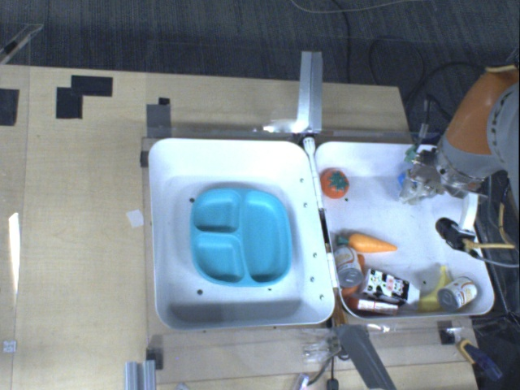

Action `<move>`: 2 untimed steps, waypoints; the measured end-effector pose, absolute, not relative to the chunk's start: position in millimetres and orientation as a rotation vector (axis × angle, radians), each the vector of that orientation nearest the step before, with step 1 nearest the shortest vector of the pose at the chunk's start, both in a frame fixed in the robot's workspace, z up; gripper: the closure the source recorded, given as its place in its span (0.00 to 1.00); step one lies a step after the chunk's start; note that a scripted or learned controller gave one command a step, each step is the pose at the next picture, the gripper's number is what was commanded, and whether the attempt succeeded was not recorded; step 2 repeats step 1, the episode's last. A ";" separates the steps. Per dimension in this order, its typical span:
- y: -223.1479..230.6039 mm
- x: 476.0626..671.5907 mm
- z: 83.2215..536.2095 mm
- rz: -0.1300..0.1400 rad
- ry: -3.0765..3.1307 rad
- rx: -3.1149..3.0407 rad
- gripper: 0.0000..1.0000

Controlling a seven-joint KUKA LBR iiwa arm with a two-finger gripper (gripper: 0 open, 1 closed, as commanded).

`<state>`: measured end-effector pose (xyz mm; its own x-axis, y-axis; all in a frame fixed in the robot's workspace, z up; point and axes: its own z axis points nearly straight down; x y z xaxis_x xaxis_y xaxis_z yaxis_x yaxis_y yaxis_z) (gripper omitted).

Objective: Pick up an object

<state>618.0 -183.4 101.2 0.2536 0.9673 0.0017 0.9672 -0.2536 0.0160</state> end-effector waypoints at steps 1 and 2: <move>-188.5 611.6 225.1 0.007 1.796 2.570 1.00; -188.5 611.6 225.1 0.007 1.796 2.570 1.00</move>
